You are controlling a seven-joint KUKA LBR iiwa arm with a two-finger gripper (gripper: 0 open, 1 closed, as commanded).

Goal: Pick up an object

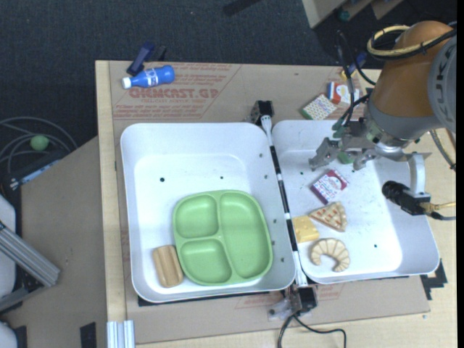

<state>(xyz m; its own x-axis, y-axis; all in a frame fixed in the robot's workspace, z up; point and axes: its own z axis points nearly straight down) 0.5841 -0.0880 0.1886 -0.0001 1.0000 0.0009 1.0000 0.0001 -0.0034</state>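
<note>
Gripper (339,153) is hovering over the far part of the right bin (413,256), fingers spread open, gripping nothing. Red-and-white packet (329,185) is lying just near of it, apart from the fingers. Waffle wedge (330,216), yellow cheese block (305,229) and croissant (330,254) are sitting nearer still. Left bin (145,158) is holding a green divided plate (221,235) with a bread slice (168,265) touching its left edge.
</note>
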